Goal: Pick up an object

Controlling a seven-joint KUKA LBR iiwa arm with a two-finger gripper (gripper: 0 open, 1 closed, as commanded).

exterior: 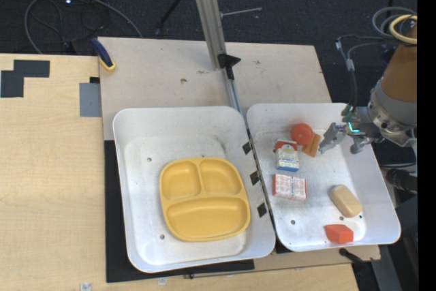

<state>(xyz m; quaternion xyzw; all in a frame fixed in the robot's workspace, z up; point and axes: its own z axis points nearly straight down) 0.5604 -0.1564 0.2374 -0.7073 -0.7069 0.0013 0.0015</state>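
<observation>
The claw (346, 138) sits over the right bin (381, 211), near its upper right part, reaching in from the right edge of the camera view. Its two grey fingers (332, 135) stand a little apart, so it is open, and nothing lies between them. The nearer finger points down and to the left, with its tip just beside an orange block (313, 143); whether it touches the block cannot be told. A small green light shows on the claw's body.

The arm (398, 88) comes in low from the right, its grey wrist over the bin's right rim and the orange band above it, with grey cables looping at the top.

In the right bin a red ball (301, 132) lies against the orange block, up and to its left. Just below them stands a small carton (288, 156) with a blue and white label, and under that a flat red and white packet (289, 187). Toward the lower right lies a tan block (345, 201), tilted, and near the bottom rim a red wedge (339, 234). All of these rest on the bin floor.

The left bin (136, 215) holds a yellow tray (204, 198) with three compartments, lying flat in the middle. Both bins sit side by side on the desk (163, 71), and a metal post (209, 17) rises behind them at a slant.
</observation>
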